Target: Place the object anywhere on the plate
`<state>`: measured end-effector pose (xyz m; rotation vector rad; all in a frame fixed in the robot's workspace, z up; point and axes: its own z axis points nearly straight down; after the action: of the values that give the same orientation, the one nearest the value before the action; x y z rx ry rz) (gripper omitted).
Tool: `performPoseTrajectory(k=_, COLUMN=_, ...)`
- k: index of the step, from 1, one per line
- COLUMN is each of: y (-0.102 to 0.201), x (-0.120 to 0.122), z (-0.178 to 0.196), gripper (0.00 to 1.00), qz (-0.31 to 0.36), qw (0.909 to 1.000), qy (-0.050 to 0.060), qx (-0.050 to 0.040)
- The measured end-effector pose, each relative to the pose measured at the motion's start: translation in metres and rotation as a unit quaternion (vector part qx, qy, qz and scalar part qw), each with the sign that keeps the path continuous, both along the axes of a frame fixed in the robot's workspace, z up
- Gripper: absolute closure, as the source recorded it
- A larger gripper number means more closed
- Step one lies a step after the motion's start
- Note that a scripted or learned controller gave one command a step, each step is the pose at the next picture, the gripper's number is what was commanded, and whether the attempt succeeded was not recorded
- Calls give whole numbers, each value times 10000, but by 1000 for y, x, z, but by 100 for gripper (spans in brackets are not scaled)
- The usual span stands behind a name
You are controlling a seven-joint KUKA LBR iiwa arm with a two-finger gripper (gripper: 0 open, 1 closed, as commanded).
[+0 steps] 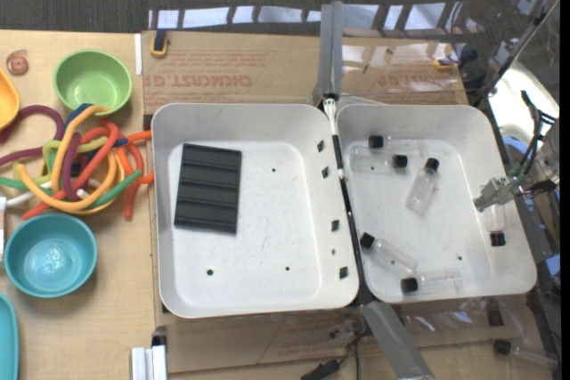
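Note:
A black ridged rectangular plate (209,189) lies flat in the left part of the left white bin (258,298). Several small clear vials with black caps lie scattered in the right white bin (508,280). One vial (421,187) lies near the bin's middle, another (387,252) near the front left, and a third (385,142) at the back. A greyish clear piece (492,193) rests against the bin's right wall, with a black cap (497,238) below it.
Left of the bins, the wooden bench holds a green bowl (93,83), a teal bowl (51,254) and a tangle of coloured tubes (80,160). Cardboard (240,71) lies behind the bins. Cables and a metal frame (525,129) crowd the right side.

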<state>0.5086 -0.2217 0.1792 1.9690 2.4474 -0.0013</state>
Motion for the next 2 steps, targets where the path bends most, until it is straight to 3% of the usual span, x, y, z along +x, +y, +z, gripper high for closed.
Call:
performPoseTrajectory(k=1, y=0, x=25, z=-5, gripper=100, qz=-654, qw=9979, qy=2, qx=-4)
performPoseTrajectory(k=2, y=0, x=34, z=3, gripper=100, qz=-447, qw=9990, qy=2, qx=-8)
